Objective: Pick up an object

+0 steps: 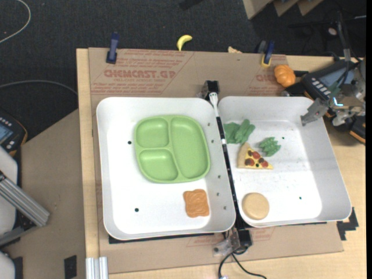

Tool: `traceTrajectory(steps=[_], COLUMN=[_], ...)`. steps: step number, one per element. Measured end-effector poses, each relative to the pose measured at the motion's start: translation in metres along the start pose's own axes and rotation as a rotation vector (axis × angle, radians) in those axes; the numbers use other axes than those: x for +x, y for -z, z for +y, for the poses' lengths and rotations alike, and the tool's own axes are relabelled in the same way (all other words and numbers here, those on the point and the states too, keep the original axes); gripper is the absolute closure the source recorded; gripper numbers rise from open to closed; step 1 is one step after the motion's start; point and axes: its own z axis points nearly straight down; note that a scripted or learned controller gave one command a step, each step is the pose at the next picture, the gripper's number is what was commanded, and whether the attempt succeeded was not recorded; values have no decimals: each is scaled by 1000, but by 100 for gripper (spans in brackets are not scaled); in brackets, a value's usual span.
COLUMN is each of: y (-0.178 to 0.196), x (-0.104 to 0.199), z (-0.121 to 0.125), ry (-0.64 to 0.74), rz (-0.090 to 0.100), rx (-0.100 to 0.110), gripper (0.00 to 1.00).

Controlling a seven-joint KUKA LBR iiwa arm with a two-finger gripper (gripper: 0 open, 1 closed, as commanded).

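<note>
Here the gripper (311,114) sits at the right bin's (325,173) two o'clock edge; its finger state I cannot tell. The pizza slice (253,157) lies mid-bin, green leaves (238,131) at its eleven o'clock, round cookie (255,206) at six.

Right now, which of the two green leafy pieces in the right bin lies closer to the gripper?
The smaller green piece, just right of the pizza slice, is closer to the gripper. The larger one lies beside the divider between the bins.
</note>
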Motion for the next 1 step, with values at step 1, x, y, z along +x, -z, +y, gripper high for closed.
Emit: traceTrajectory(steps=[1], y=[-102], x=[40], z=[26], ry=[4], rz=[5], rx=[10], gripper=[0])
